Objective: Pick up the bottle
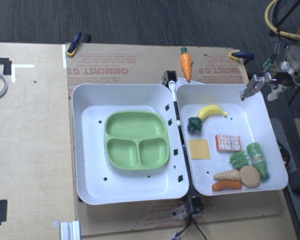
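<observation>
near edge of right bin (270,129): green bottle (258,159) lies on its side, label band across the middle, cap toward the near-right corner. tan round piece (249,176) and leafy green (238,159) crowd its left, so likely easier to reach from the right wall. farther back, banana (211,112). gripper (253,85) hangs over the far right rim, well apart from the bottle; whether it is apart or together, cannot tell.

One fixed camera looks down from above at a slant, set well back, taking in the whole worktop (35,134) and both white bins (85,149) side by side.
</observation>
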You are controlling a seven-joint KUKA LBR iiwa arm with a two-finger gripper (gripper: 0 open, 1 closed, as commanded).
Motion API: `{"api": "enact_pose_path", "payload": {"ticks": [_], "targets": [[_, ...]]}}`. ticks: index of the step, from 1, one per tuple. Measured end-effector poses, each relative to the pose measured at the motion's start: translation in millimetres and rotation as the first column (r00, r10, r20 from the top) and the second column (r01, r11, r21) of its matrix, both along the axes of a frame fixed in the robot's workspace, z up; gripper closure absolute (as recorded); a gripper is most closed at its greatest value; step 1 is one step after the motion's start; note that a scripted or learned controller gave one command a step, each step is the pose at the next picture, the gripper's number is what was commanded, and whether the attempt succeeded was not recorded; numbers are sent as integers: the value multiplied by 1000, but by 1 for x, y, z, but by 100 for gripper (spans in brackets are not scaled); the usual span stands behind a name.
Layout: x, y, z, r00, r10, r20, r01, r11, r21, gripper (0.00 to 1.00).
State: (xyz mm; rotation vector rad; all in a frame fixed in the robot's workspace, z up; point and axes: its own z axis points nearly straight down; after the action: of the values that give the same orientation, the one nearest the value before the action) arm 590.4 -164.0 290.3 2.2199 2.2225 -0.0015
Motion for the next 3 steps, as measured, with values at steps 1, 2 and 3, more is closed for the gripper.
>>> {"api": "enact_pose_path", "payload": {"ticks": [1,2,3], "targets": [[-31,-21,-171,978,-210,0,210,978,0,0],[-31,-22,-161,977,-213,0,213,977,-1,100],[-67,22,-62,936,-352,0,352,936,0,100]]}}
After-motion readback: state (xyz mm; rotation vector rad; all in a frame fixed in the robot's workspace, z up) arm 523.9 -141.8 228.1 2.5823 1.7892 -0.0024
